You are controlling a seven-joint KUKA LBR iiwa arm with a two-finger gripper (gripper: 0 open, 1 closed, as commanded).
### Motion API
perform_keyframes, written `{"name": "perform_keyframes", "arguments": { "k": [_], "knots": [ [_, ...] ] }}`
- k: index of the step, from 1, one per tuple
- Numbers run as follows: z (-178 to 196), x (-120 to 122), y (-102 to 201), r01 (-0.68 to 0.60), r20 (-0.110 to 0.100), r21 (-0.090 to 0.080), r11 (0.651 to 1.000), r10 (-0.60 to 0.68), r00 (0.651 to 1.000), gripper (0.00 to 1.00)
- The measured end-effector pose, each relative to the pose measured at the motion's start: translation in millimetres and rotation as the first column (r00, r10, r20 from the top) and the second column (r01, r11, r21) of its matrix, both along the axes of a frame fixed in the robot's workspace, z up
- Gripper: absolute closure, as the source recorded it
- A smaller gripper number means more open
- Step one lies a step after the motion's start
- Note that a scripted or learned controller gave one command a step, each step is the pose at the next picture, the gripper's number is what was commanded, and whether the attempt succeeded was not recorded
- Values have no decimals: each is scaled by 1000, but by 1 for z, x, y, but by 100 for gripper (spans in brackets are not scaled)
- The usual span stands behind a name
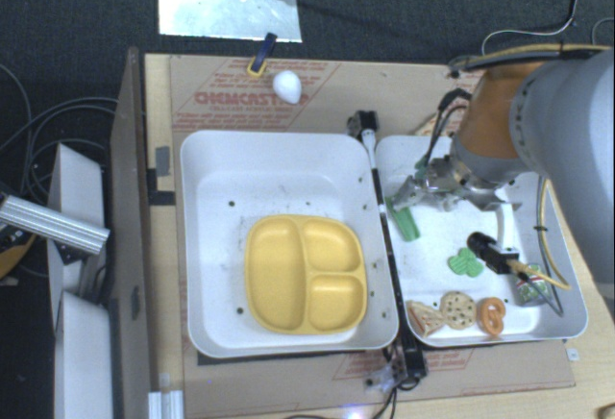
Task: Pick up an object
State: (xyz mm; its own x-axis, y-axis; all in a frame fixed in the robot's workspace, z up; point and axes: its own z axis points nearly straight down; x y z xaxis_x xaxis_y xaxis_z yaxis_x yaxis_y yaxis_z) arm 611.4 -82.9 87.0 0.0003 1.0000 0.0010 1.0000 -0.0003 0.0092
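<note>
Snacks along the right bin's [575,319] near edge — cracker [426,315], cookie [457,308], pretzel [490,313] — untouched, so I'd say nothing picked yet. Arm [538,119] reaches in from the right, gripper [415,196] low over the bin's far-left, just beside the green stick [405,221] — can't tell jaw state.

A single fixed camera looks down at a slant from above the cardboard-topped bench [317,86], far enough off to take in both shallow white plastic bins [207,215] side by side, with dark floor beyond the far edge.
</note>
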Motion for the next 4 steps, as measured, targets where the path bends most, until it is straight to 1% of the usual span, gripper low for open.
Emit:
{"name": "perform_keyframes", "arguments": {
  "k": [1, 2, 3, 4],
  "knots": [
    [1, -6, -4, -1, 2, -2, 1000, 1, 1000, 0],
    [2, -24, -7, 0, 3, -2, 1000, 0, 1000, 0],
    [1, -28, -16, -1, 2, -1, 1000, 1, 1000, 0],
    [1, -20, -1, -4, 0, -3, 1000, 4, 1000, 0]
  ]
}}
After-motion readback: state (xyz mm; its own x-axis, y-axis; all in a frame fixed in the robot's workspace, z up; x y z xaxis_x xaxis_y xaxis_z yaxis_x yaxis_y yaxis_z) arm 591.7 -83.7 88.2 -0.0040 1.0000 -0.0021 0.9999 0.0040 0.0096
